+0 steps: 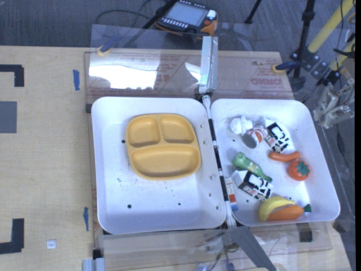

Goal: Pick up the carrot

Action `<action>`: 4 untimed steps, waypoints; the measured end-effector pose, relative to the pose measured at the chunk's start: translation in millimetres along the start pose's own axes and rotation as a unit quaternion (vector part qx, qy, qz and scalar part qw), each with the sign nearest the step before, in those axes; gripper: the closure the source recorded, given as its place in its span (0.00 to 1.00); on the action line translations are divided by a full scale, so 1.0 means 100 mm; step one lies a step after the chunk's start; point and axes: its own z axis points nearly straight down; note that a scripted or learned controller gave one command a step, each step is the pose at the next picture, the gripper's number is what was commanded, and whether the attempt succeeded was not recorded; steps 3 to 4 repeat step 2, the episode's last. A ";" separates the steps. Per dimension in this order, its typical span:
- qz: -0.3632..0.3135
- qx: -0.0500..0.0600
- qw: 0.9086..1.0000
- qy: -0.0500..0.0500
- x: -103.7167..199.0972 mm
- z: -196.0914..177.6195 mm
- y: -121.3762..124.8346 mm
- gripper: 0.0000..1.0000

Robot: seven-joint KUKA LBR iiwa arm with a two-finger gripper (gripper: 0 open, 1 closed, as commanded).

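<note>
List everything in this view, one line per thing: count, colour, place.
Bins: 2, white, side by side on the bench.
Divided plate: 1, yellow, three compartments, in the left bin.
Carrot: 1, orange with green end, right bin's near edge, against the banana.
Banana: 1, yellow, right bin's near edge.
Tomato: 1, orange-red with green top, right side of right bin.
Sausage-like piece: 1, orange, above the tomato.
Green bottle-shaped toy: 1, green, middle of right bin.
Black-and-white cartons: 2, one mid-bin, one at the far side.
White lump: 1, far side of right bin.
Handheld controller: 1, dark with orange, beyond the bench.
</note>
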 end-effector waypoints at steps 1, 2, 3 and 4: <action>-0.218 0.000 0.976 0.000 -0.25 0.47 -0.12 1.00; 0.053 0.003 0.999 -0.003 -0.46 0.10 -0.23 1.00; 0.053 0.003 0.999 -0.003 -0.46 0.10 -0.23 1.00; 0.053 0.003 0.999 -0.003 -0.46 0.10 -0.23 1.00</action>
